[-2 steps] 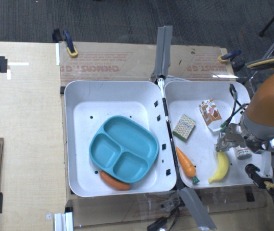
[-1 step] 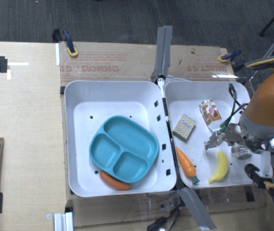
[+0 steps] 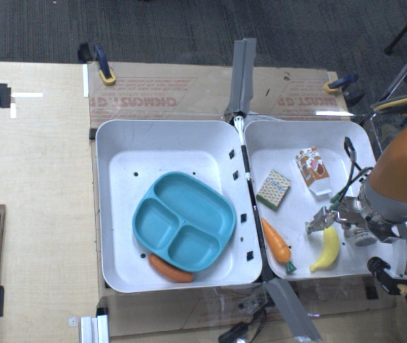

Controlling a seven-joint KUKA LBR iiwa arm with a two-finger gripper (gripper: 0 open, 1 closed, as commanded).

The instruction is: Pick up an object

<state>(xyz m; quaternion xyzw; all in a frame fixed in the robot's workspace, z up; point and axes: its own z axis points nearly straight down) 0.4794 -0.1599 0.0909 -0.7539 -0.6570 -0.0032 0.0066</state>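
Banana (image 3: 326, 249) lies in the right bin (image 3: 300, 133), touching the spread, unladen fingers (image 3: 323, 221) just above it.

floor (image 3: 189, 13): dark grey carpet | bench (image 3: 32, 191): pale wood | cardboard sheet (image 3: 189, 91) under bins

Plastic, wood and cardboard
Glossy white plastic bins (image 3: 111, 191) are sitting on a matt wooden worktop (image 3: 32, 191); smooth blue plastic tray (image 3: 183, 221) is gleaming.

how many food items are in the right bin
4: a carrot by the left wall, a banana near the gripper, a green packet mid-bin, and a red-and-white box toward the back. The arm may hide more.
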